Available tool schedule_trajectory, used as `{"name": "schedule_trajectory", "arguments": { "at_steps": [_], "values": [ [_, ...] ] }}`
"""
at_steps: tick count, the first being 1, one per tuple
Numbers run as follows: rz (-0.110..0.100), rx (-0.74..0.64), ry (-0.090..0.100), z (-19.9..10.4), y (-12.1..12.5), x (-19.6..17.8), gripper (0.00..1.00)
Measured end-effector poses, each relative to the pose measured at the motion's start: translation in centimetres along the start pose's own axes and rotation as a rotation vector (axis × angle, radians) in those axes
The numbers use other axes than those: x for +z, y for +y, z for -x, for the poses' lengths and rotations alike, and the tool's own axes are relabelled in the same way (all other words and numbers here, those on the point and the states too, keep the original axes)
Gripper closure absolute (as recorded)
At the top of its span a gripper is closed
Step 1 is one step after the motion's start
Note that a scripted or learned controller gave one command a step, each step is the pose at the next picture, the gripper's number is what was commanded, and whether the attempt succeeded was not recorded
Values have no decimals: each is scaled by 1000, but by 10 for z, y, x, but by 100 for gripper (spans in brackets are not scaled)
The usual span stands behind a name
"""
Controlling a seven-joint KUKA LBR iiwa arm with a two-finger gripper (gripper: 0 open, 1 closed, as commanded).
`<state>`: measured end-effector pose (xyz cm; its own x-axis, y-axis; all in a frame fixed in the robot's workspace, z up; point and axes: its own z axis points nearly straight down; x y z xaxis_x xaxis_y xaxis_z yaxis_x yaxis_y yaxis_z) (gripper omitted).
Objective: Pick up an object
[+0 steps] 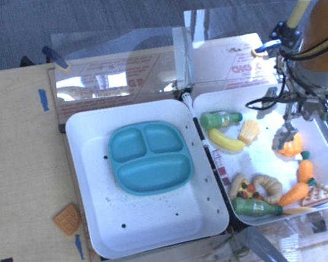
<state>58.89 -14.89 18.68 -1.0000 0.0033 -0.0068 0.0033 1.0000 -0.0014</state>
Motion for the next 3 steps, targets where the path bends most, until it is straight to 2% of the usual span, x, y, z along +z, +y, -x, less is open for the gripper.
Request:
{"name": "schedule_trajectory", "arguments": {
  "at_steps": [1, 2, 3],
  "values": [
    [-11, -102, -14, 54, 32, 70, 0],
    [-2, -221, -4, 30, 40, 97, 0],
    [1, -202, -6, 11, 57, 97, 0]
  ]
}}
